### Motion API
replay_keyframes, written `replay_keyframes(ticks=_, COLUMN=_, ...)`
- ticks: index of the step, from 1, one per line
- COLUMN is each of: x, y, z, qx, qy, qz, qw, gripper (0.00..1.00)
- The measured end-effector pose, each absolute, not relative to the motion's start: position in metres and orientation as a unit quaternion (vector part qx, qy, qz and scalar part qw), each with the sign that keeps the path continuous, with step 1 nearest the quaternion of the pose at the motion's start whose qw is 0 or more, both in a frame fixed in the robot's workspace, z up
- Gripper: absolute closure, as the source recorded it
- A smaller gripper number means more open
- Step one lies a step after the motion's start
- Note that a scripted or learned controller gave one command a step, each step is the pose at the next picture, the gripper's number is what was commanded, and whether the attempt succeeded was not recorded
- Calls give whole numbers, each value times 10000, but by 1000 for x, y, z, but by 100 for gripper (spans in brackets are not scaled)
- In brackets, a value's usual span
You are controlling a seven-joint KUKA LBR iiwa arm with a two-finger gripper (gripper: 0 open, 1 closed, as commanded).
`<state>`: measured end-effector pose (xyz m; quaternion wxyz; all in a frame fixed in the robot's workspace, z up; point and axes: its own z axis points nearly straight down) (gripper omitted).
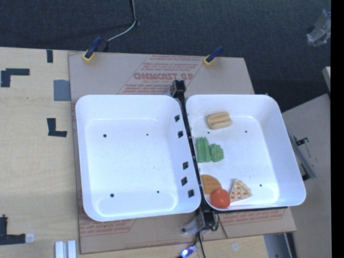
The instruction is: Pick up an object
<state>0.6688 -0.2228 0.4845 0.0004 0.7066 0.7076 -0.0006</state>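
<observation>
**A:** What is there to pick up?

**B:** Five small toy foods, all in the right bin (258, 149). A tan bread roll (219, 120) lies near the bin's far edge. Nearer the camera is a green knobbly piece (208, 150), set against the left wall. At the near left corner there is an orange disc (209, 183), with a red tomato (220, 199) touching its near edge. A yellow wedge (240, 190) with a reddish border lies just beside the tomato.

**A:** Is anything stacked?

**B:** The tomato overlaps the disc's edge. The roll and the green piece each lie apart from the others.

**A:** And the gripper?

**B:** I cannot tell whether it is open or closed. None of the foods is lifted.

**A:** What is around them?

**B:** The left bin (129, 160) touches the right one, with small black clips (185, 165) along the seam. Both bins rest on a brown cardboard sheet (161, 77) with red print. The sheet is held at its far edge by two yellow-and-blue clamps (91, 50). A cable (129, 15) runs over the dark floor beyond. A pale shape (320, 30) at the upper right is too blurred to name.
</observation>
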Motion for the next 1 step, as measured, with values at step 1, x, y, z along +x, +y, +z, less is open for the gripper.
replay_keyframes(ticks=1, x=669, y=-223, z=483, qx=7066, qy=7076, qz=-5, qw=5, gripper=100)
